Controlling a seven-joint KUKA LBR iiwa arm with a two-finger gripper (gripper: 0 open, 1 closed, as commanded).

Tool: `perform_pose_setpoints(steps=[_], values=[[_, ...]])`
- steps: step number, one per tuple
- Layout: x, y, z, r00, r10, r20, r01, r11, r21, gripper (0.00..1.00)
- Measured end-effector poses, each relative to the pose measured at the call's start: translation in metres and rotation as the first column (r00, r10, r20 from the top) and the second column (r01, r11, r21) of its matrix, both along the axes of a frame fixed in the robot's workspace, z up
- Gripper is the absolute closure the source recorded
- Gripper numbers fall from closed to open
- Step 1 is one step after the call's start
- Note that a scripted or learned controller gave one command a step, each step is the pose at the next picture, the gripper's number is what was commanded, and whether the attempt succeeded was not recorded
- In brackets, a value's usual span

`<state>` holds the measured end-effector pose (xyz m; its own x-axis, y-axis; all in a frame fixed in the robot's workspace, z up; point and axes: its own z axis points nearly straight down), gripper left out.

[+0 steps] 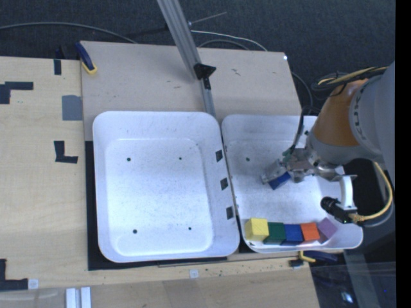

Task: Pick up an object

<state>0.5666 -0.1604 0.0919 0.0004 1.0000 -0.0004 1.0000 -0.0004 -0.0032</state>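
Observation:
My gripper (276, 176) reaches into the right bin (257, 140) from the right, its fingers pointing left over the bin's middle. A small blue block (280, 182) sits between the fingertips, and the fingers are closed on it. Along the right bin's front wall lies a row of blocks: yellow (258, 228), green (276, 231), blue (293, 233), orange (309, 231) and purple (327, 227). I cannot tell whether the held block is touching the bin floor.
The left bin (103, 172) stands beside the right one, and small black clips (224, 183) sit on the shared rim. A slanted metal post (183, 31) rises behind the bins. The arm's grey and orange body (347, 120) covers the right bin's right side.

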Motion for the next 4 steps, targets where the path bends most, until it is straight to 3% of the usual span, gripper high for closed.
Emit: perform_pose_setpoints(steps=[1,2,3,4], values=[[0.000,0.002,0.009,1.000,0.002,-0.001,-0.002,1.000,0.001,1.00],[-0.081,0.082,0.104,1.000,0.007,0.002,-0.007,1.000,0.004,1.00],[0.016,0.141,0.111,1.000,0.009,0.006,-0.009,1.000,0.002,1.00],[0.037,0.136,0.112,1.000,0.004,0.002,-0.004,1.000,0.000,1.00]])
